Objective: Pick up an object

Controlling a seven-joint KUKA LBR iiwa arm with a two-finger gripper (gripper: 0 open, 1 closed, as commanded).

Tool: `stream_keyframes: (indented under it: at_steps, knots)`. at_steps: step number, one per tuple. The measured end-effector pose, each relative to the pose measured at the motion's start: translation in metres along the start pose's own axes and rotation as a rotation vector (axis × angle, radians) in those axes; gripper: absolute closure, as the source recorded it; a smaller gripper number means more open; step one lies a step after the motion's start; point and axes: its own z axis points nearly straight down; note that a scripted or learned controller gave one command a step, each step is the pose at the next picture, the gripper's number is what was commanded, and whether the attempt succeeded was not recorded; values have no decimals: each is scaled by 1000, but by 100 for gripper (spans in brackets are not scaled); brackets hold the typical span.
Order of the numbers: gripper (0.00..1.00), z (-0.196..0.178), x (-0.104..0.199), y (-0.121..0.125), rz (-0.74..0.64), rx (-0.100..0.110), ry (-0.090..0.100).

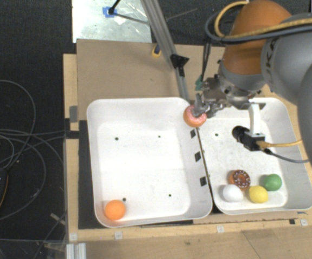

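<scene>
One pink doughnut (194, 116) sits at the tip of the gripper (200, 111), right over the seam where the two white bins meet, near their far edge; the fingers appear closed on its upper side, though the wrist hardware crowds them and the exact contact is hard to make out, and whether the doughnut hangs clear of the rim or rests on it cannot be judged. Above the gripper the orange band (250, 31) and the grey arm (299, 53) bulk in from the right, covering the far right corner of the right bin (299, 198) and running off the picture's edge. A black fitting with a yellow cable (249, 137) hangs below the wrist over the right bin's floor. Near that bin's front wall four items cluster: a chocolate sprinkled doughnut (239, 178), a white ball (232, 193) just in front of it, a yellow ball (258, 194) beside that, and a green ball (272, 182) further right. In the left bin (96, 112) an orange ball (114, 210) lies alone in the near left corner. A slanted metal pole (158, 23) crosses the brown bench (118, 69) behind the bins
</scene>
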Motion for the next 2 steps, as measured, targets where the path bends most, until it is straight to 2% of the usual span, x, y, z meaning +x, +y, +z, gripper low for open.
stream_keyframes:
  at_steps: [1, 2]
  knots:
    - [100, 3, 40, 19, 1, 1, 0]
    - [0, 3, 37, 18, 4, 3, -2]
